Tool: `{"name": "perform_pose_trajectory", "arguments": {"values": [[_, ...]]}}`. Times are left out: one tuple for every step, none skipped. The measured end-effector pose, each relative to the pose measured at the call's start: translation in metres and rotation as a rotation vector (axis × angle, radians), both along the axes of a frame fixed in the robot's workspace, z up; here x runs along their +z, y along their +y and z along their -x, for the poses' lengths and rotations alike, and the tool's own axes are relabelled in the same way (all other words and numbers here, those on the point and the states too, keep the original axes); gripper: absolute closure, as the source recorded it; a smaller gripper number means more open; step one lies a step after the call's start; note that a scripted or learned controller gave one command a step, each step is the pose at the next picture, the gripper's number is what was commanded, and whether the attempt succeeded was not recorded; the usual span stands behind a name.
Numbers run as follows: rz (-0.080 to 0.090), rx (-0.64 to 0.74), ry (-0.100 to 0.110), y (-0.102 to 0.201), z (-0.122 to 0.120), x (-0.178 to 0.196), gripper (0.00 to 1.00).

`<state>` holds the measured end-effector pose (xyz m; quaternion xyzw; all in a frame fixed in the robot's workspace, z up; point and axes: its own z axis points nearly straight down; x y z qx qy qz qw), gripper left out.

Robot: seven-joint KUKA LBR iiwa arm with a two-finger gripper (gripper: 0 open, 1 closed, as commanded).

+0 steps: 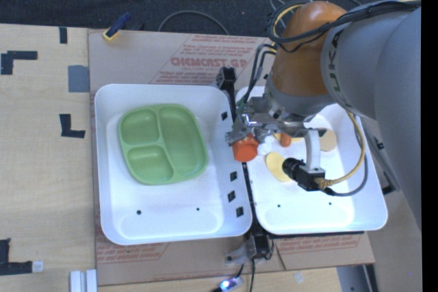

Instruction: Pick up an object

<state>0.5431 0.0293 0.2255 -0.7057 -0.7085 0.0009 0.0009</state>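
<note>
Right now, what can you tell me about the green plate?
The green plate is a light green tray that looks like plastic, with rounded corners and three compartments: two smaller ones and one larger one. All three look empty. It lies flat, turned a little askew, on the floor of the left white bin, toward its far half. Nothing but the bin touches it.

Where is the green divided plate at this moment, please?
The green plate lies in the left bin, toward its upper half, well left of the arm over the right bin.

Robot lab: cabled test bench [41, 99]
</note>
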Motion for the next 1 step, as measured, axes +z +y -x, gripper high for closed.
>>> {"name": "perform_pose_trajectory", "arguments": {"values": [[0.001, -0.002, 0.001, 0.0442, 0.0029, -0.0057, 1.00]]}}
